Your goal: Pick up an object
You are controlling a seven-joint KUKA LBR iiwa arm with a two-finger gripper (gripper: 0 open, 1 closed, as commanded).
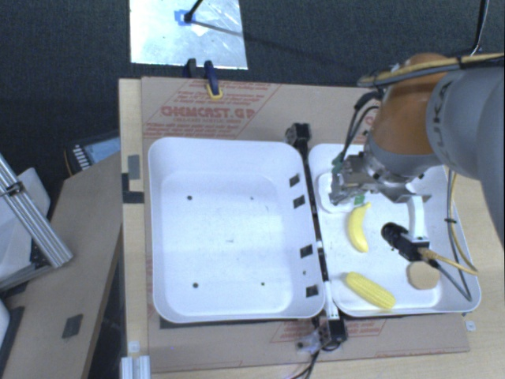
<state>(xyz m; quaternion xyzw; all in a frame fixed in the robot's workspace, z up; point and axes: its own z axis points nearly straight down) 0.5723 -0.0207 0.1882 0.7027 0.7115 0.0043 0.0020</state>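
Observation:
My gripper hangs low over the back left part of the right bin, under the grey arm with its orange band. Just below the gripper lies a yellow banana, lengthwise and pointing towards it; whether they touch is unclear. A yellow corn cob rests near the bin's front wall. At the front right sits a tan round piece. Nothing is visibly held.
The left bin stands beside the right one, with black clips along the shared edge. Both rest on a cardboard sheet held by a clamp at the back. An aluminium rail lies off the bench to the left.

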